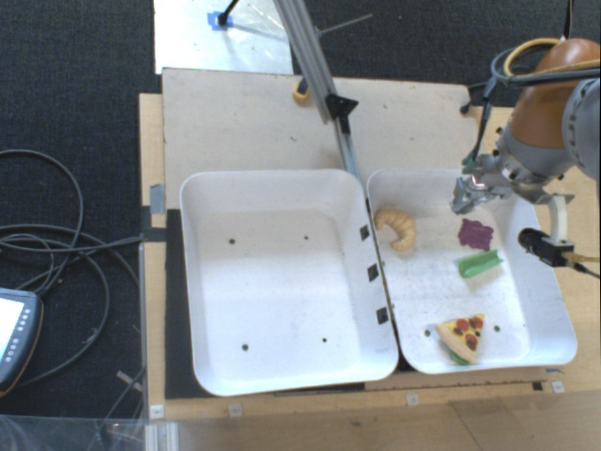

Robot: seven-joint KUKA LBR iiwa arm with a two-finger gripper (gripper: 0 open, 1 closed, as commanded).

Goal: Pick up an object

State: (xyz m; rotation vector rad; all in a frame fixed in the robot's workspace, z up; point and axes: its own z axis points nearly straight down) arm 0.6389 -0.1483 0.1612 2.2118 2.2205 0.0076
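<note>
The right bin [540,341] holds a tan croissant [397,227] near its left wall, a purple piece [475,234], a green piece [479,264] just below it, and a pizza slice [462,335] toward the front. My gripper [467,195] hangs over the back of this bin, just above and left of the purple piece. Nothing shows between its tips from this angle.
The left bin [202,195] sits beside the right one, sharing a middle wall with black clips [373,272]. A grey slanted pole [310,50] crosses the back of the bench. Cables and a pendant [17,332] lie on the floor at left.
</note>
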